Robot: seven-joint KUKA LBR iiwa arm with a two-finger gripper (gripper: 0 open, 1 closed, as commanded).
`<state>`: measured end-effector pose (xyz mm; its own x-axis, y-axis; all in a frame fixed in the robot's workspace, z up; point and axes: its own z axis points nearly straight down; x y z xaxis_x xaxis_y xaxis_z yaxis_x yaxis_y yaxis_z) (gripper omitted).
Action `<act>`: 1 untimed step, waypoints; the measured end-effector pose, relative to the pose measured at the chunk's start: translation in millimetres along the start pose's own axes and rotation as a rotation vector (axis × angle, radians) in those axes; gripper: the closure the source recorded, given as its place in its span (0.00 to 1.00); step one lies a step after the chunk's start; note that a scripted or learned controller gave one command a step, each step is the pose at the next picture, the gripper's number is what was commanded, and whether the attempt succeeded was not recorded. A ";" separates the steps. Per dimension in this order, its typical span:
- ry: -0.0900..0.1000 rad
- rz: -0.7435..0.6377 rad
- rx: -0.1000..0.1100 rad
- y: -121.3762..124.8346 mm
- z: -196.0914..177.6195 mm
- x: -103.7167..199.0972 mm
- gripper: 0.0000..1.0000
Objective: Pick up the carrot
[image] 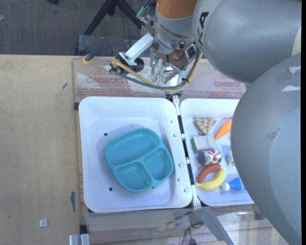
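We count two shallow white bins on the bench (38, 143), side by side, both with rounded corners and a fine speckled surface. The left bin (91, 191) holds one thing, a turquoise plastic plate (138, 159) with three compartments, smooth and a little glossy, lying turned at an angle.

The right bin (187, 107) holds several small things, and the big grey arm (267, 110) covers a part of it. We see one carrot (223, 128), orange and tapered, lying near the far side of this bin, just beside one triangular waffle-like piece (205, 125) with a grid pattern. Below them lies one small box (204, 142) with a colourful print, then one small can (211, 156) (white with red marks, lying on its side). Nearer to the front there is one red sausage (209, 171) touching one yellow banana (213, 182), both curved and smooth. One small blue and white thing (233, 185) lies beside the banana; we cannot tell what it is.

The gripper (161, 72) hangs beyond the bins, over a strip of printed cardboard (103, 83), well apart from the carrot. Its jaws look metallic and point down with nothing between them, but we cannot tell if they are open or closed. One orange band (176, 8) is above the wrist, and yellow and black cables (138, 79) loop beside it.
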<state>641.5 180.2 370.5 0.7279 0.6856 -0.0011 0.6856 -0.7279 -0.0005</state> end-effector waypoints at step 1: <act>-0.001 0.118 0.002 -35.8 87.1 23.3 1.00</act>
<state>633.8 222.2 283.5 0.8033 0.5956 -0.0019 0.5956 -0.8033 -0.0019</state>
